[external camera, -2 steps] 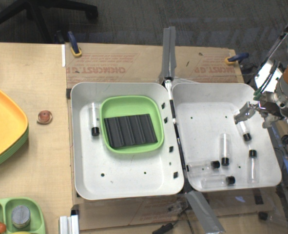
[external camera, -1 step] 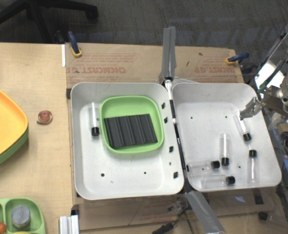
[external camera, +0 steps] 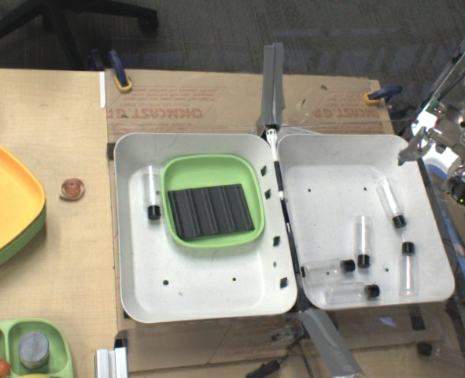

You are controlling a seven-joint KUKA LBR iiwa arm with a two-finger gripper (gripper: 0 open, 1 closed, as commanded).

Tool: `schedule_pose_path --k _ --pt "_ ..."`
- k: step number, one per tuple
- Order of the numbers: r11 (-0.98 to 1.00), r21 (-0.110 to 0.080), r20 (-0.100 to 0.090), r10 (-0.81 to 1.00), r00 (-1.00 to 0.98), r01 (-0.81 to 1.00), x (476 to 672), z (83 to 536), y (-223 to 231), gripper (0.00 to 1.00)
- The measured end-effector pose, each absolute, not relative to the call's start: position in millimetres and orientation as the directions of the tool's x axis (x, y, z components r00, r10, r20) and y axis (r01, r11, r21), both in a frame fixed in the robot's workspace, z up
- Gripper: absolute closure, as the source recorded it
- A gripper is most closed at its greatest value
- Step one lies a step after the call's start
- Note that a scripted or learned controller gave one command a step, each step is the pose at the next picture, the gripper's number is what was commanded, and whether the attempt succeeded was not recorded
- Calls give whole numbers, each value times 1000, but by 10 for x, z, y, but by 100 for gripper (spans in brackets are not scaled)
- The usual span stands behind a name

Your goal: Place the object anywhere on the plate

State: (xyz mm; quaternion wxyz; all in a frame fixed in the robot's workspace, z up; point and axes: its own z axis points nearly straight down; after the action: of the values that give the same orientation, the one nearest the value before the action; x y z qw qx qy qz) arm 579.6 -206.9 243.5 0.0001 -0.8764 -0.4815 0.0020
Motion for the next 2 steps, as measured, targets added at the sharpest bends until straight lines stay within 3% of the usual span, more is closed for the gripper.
schedule_pose_path --k 1,2 --pt "-620 -2 -3 784 620 784 6119 2613 -2146 0" --pt "-743 -1 -4 669 743 669 6234 2483 -2129 0"
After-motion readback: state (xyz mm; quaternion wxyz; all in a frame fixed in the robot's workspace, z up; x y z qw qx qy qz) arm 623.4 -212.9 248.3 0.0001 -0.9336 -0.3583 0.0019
